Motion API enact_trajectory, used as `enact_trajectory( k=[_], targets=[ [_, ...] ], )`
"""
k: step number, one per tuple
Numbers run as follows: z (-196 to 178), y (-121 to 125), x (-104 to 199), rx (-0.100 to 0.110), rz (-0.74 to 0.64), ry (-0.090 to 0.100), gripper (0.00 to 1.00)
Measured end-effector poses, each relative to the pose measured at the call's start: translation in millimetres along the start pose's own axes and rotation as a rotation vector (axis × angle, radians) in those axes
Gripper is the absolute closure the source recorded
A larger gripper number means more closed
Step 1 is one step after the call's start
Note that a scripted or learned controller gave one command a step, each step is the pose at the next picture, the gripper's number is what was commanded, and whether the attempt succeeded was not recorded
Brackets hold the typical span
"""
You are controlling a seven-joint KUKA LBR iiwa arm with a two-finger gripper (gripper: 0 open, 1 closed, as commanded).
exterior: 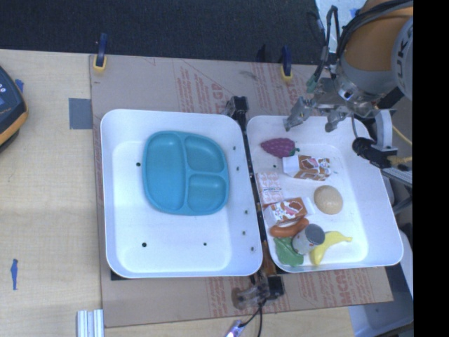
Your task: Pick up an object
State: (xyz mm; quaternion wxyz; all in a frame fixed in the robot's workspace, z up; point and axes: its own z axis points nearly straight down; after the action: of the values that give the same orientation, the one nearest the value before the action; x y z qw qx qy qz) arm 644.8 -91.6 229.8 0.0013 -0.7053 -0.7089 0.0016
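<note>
Wooden surface (49, 209) carries two white bins | left bin (119, 258): blue plate (186, 172) | right bin (382, 216): grapes (278, 147), banana (330, 244), round bun (327, 199), packets | my tool (316, 116) spread open over its far edge, holding nothing

A turquoise plate (186, 172) lies in a white bin (119, 188). The other bin (372, 209) holds purple grapes (278, 147), a yellow banana (330, 244), a beige ball (327, 199) and red-printed packets (309, 166).

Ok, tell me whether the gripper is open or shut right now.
Open. The gripper hangs over the far edge of the right bin, its two fingers spread apart with nothing between them, above the purple grapes.
</note>
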Motion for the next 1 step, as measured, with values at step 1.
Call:
enact_trajectory(
  k=[1],
  targets=[
    [131.8, -2.8, -16.1, 0.001, 0.001, -0.001, 0.00]
  ],
)
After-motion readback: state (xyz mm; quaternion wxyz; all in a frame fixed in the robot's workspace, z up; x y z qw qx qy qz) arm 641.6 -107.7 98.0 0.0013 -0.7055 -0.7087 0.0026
